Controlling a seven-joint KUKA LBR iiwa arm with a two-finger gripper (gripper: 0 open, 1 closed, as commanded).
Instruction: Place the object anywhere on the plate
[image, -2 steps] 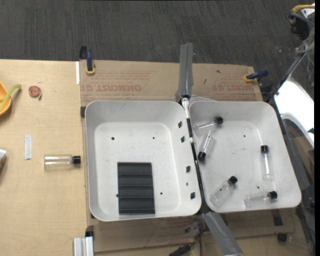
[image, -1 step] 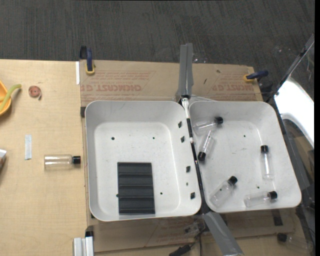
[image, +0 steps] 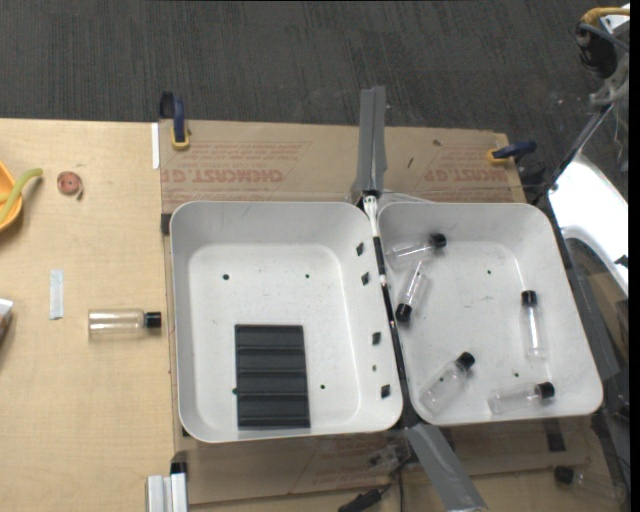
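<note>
Sitting by the near edge of the left bin (image: 185, 300), the black ribbed plate (image: 270, 376) is leaving open floor toward the far edge. Five capped vials (image: 413, 290) are lying scattered across the right bin (image: 560, 250), two hugging its near edge. The gripper's state cannot be told.

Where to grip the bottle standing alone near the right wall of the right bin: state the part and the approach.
Grip that bottle across the middle of its clear body, coming straight down from above. It lies flat, cap toward the far side, long axis running near to far, so the gripper fingers should probably close from left and right. The right bin's wall sits close on one side, leaving less room there.
</note>
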